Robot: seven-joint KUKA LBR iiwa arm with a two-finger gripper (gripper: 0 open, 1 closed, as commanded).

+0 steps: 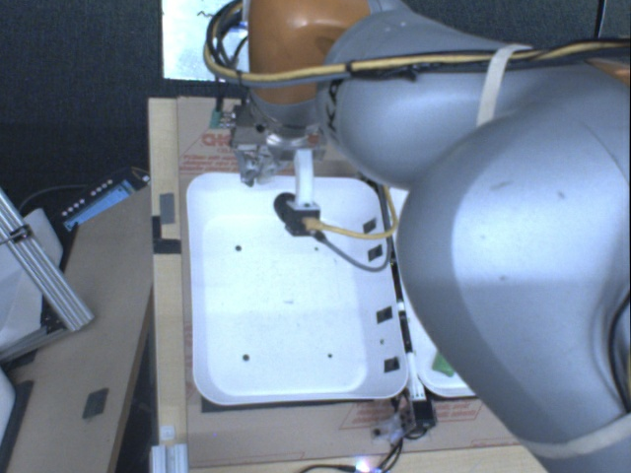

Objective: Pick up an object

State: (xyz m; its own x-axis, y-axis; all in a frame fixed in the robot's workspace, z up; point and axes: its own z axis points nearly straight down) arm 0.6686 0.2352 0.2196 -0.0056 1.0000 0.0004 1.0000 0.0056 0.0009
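The pincer (258, 170) hangs over the far edge of the left bin (222, 363), below the orange band (296, 28) of the arm (513, 225). Whether it is open or closed cannot be told from this slant; nothing can be seen held in it. A dark fitting (293, 213) with a yellow cable (345, 235) hangs just beside it and belongs to the rig, not to the task.

The floor of the left bin shows bare white with a few small dark dots. The likeliest candidate is a small green object (442, 367) in the right bin (444, 387), near its near-left corner, mostly hidden under the arm's bulk. So little of it shows that its long axis and the way it points cannot be judged.

To do the step well, I would carry the pincer right across the divider and toward the near side, stop above the green thing, read its lie, turn the jaws across its narrow side, then descend straight
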